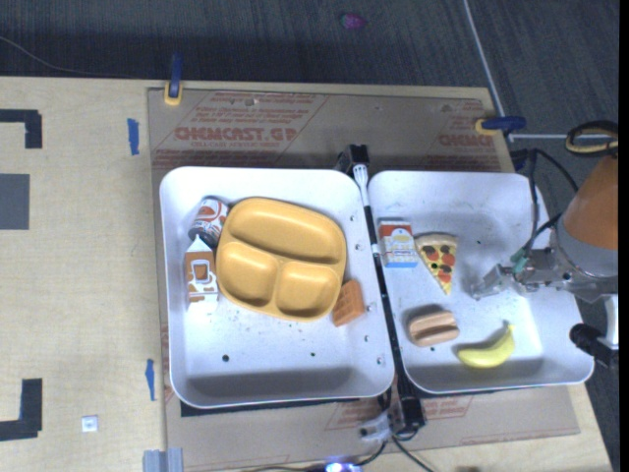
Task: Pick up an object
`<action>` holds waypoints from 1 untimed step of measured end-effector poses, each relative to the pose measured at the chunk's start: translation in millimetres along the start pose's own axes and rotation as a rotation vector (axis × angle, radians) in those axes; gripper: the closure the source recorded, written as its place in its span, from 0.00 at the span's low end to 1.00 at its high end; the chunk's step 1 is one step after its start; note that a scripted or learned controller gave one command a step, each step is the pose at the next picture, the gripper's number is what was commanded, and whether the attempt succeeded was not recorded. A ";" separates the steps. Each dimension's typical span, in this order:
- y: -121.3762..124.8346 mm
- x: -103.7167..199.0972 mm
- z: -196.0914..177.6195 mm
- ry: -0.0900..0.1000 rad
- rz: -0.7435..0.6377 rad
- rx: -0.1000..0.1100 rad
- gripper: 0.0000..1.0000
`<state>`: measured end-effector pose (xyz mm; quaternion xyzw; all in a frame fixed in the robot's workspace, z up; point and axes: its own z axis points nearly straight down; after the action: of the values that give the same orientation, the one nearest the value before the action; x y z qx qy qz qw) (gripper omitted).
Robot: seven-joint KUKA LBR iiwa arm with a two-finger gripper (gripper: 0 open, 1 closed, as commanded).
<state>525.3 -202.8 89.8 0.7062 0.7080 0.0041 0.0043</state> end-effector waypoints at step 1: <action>-41.6 38.2 -0.2 -0.007 0.003 -0.004 0.00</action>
<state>483.5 -164.7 89.4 0.7074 0.7068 0.0030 0.0083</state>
